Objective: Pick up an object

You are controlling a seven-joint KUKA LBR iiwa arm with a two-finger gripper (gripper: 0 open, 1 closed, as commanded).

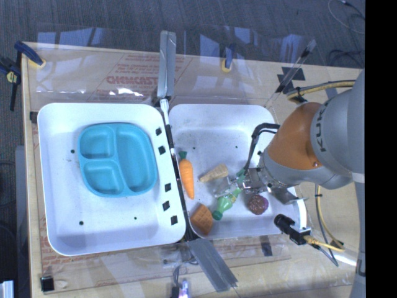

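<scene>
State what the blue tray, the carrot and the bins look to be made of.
Blue tray: likely moulded plastic, smooth, one even colour, rounded compartments.
Carrot: probably a plastic toy, uniform orange with a green top.
Bins: seemingly thin white plastic, glossy with soft rounded rims.

Single fixed camera above bench (37, 92), angled down, both bins (56, 228) framed.

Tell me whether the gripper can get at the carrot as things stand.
Probably yes. The carrot lies bare by the right bin's left wall, nothing on top; the gripper hovers close by, over the green bottle.
</scene>
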